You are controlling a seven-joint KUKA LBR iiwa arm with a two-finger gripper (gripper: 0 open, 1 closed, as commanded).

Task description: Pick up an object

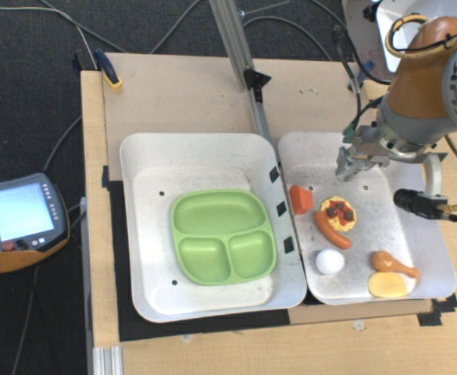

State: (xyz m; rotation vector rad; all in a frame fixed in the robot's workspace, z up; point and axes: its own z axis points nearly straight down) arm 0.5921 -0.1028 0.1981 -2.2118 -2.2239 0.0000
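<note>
Gripper (351,167) hanging over the back part of the right bin (439,276), fingers pointing down with a narrow gap and nothing between them, bare white floor beneath. Toy food grouped toward the near half of that bin: orange block (301,199) close to the left wall, small pizza (339,212) touching a hot dog (331,230), white ball (330,262) in front, drumstick (394,264) and yellow piece (388,286) near the front rim. Left bin (146,209) taken up by a green divided plate (223,235), open strips along its back and left walls.
</note>
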